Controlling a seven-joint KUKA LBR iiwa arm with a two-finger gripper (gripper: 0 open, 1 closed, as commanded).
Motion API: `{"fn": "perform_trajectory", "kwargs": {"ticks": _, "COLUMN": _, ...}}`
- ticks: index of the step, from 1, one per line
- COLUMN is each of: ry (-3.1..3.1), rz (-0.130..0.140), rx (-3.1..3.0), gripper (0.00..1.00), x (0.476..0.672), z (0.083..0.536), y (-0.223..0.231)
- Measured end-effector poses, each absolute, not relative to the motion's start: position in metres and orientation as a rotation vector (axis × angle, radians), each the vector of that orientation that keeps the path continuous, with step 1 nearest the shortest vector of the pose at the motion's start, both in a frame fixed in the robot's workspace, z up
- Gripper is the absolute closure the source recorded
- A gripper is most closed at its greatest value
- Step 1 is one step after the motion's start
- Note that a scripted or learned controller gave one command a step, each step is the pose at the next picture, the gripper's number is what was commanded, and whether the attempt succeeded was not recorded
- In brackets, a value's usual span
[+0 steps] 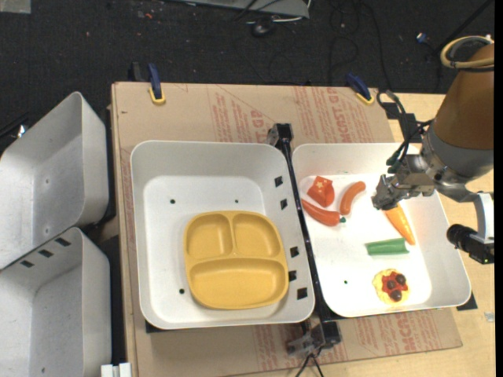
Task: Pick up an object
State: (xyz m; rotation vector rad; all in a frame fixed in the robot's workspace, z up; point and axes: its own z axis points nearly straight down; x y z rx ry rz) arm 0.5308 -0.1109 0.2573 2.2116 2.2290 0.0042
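My gripper (387,197) hangs over the right bin (449,285), near its right side. Just below it lies an orange carrot (401,223), whose upper end meets the gripper's tip; whether it is held is unclear. A green bean-like piece (387,247) lies below the carrot. To the left are an orange-red sausage (351,196), a red sausage (321,214) and a red pepper chunk (321,189). A small yellow piece with dark red spots (391,284) rests near the bin's front.
The left bin (157,210) holds a yellow divided plate (235,259). A black divider (295,210) separates the two bins. White bin-like containers (47,210) stand off the bench at the left. The arm's grey body (464,132) rises at the right.
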Motion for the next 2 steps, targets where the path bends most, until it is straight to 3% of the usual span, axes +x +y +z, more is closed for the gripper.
{"fn": "perform_trajectory", "kwargs": {"ticks": 2, "ry": 2.228, "rz": 0.004, "rx": 2.213, "gripper": 1.00, "x": 0.578, "z": 0.250, "y": -0.028}}
